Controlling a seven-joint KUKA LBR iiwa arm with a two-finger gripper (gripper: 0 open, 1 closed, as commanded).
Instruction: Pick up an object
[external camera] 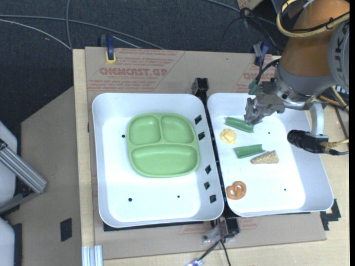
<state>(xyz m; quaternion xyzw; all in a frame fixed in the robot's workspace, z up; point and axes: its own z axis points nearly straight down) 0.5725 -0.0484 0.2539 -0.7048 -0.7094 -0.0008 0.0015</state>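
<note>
Two white bins sit on the surface. Over the right bin [310, 201], the claw [253, 117] hangs low, touching or just above a green bean piece [239, 124]; its opening is hard to tell. Below it lie a yellow piece [228, 136], another green stick [248, 150], a cracker-like wedge [265, 158], and a pretzel [237, 190]. Far left sits a green divided plate [162, 144].

A robotics lab bench — the arm [316, 43] reaches in over a board [166, 65] printed with a supplier's name, clamped at its far edge [111, 53]. Loose cables [72, 21] trail across dark carpet beyond it — aluminium framing [19, 165] stands well off to the arm's far side.
</note>
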